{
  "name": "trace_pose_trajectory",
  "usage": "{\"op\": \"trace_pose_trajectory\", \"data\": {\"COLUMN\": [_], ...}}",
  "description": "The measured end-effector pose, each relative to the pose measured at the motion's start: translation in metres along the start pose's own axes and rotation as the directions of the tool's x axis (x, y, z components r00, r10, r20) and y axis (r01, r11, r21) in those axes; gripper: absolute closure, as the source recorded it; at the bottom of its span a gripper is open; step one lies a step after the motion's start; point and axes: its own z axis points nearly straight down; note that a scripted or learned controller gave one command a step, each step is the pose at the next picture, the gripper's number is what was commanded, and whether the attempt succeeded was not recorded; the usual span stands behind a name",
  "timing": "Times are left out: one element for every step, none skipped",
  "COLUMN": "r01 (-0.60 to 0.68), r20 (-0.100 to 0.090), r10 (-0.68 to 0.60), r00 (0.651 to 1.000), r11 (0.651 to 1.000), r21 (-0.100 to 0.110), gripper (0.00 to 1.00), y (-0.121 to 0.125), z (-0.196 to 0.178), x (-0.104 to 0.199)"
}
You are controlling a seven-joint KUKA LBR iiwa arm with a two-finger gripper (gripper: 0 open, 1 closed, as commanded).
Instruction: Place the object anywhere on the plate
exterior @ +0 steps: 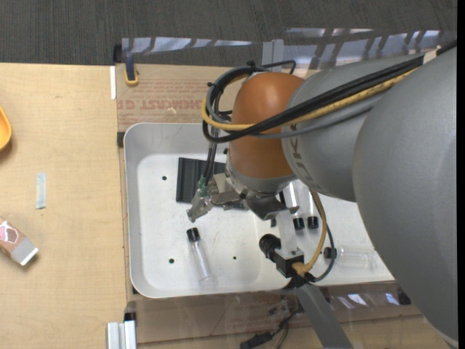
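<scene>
Gripper (197, 208) low in white bin (145, 267) — finger state unclear — above clear tube (200, 257), beside black block (190, 177).

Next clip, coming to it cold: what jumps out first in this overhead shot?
The big grey arm with its orange band takes up the right side, reaching in over the white bin. Below its hand a clear tube with a black cap lies on the bin floor, beside a dark flat piece further up. On the wooden bench at far left sits a small red-and-white block.
</scene>
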Motion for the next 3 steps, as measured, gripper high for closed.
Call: {"op": "trace_pose_trajectory", "data": {"r01": [-0.146,-0.661,-0.686], "r20": [0.001,0.001,0.000], "r10": [0.146,0.661,0.686], "r00": [0.989,0.751,0.728], "r11": [0.989,0.751,0.728], "r21": [0.000,-0.001,-0.002], "gripper": [0.00,0.00,0.00], "y": [-0.017,0.025,0.093], "z": [0.099,0.098,-0.192], "x": [0.050,0.029,-0.015]}}
